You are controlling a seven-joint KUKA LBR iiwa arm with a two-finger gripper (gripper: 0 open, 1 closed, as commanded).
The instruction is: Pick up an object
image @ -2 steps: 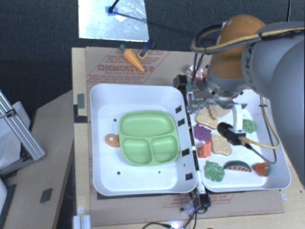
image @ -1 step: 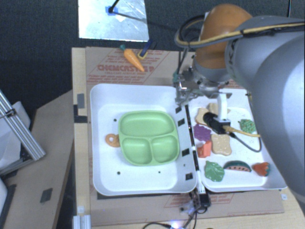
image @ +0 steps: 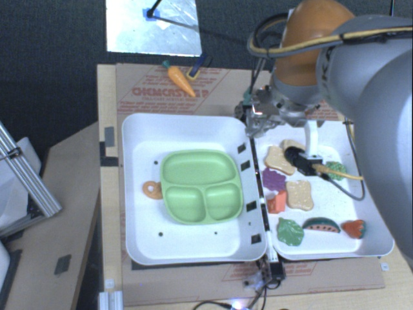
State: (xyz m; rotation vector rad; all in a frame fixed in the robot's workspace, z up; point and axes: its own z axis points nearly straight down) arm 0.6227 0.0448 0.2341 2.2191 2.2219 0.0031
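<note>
- Currently the gripper (image: pixel 253 116) hangs over the far left corner of the right bin (image: pixel 381 241), close to the wall it shares with the left bin (image: pixel 139 237). The view does not let me tell whether it is clenched or released, and nothing can be seen held in it.
- Candidates to pick lie in the right bin. The tan toast piece (image: pixel 279 160) is nearest the gripper. Nearer the camera sit the purple piece (image: pixel 273 180), the orange-red piece (image: pixel 277 202) and a second tan piece (image: pixel 299 195), with edges touching or nearly so.
- Risk: dropping straight down from here would probably meet bare bin floor or the bin wall, not a toy.
- Risk: the pieces look flat and crowded, so a grasp may slide off or nudge a neighbour.
- Farther off, the green leaf (image: pixel 290 231) and watermelon slice (image: pixel 321 225) sit apart, probably giving cleaner grasps.
- The green divided plate (image: pixel 200 186) looks too wide to grip.
</note>
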